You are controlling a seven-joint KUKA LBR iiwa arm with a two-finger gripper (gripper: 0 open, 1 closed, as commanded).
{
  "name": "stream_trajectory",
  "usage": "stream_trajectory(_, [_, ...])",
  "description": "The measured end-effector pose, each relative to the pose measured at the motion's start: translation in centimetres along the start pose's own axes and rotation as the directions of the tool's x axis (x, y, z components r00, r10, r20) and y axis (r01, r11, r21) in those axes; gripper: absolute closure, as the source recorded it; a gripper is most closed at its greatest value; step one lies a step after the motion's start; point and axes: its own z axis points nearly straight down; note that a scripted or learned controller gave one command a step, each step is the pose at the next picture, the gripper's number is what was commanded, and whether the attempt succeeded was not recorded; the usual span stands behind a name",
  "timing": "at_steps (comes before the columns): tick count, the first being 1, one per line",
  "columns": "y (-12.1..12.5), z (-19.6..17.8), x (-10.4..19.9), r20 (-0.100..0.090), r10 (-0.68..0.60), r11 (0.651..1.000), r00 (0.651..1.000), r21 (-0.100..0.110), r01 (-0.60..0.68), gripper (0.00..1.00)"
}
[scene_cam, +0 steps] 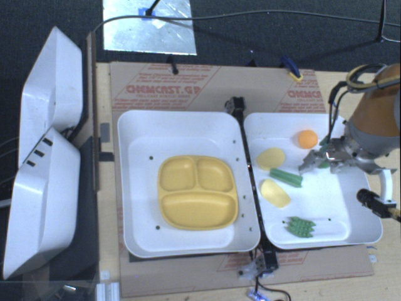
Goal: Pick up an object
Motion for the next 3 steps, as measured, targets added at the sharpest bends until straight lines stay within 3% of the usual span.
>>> stream_trajectory(1, [0.4, 4.5, -0.5, 0.000, 0.000, 1.000, 1.000, 0.000, 0.000, 0.00])
stream_trajectory(2, [0.6, 6.1, -0.5, 0.001, -0.001, 1.000, 1.000, -0.008, 0.001, 0.00])
stream_trajectory(3, [0.8, 4.9, -0.5, 0.001, -0.002, 1.000, 1.000, -0.013, 0.002, 1.00])
